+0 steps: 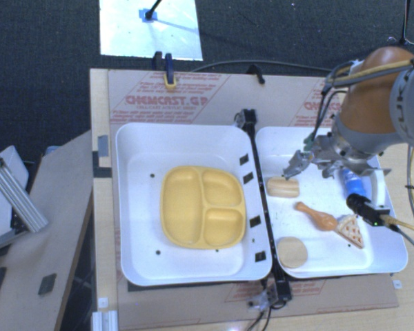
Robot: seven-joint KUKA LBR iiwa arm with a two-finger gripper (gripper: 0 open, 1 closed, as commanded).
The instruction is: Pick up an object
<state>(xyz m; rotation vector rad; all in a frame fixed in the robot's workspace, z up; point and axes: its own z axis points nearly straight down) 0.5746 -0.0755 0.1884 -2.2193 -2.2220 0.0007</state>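
Bun (283,187): a pale tan, rounded oblong lying in the right bin (393,257) near its left wall, long axis roughly across the view. We find the hand (296,165) just above and slightly right of it, so we judge the coming move a short descent. We cannot tell how far the hand is open; we see nothing in it. The left bin (141,254) holds a yellow tray (203,207).
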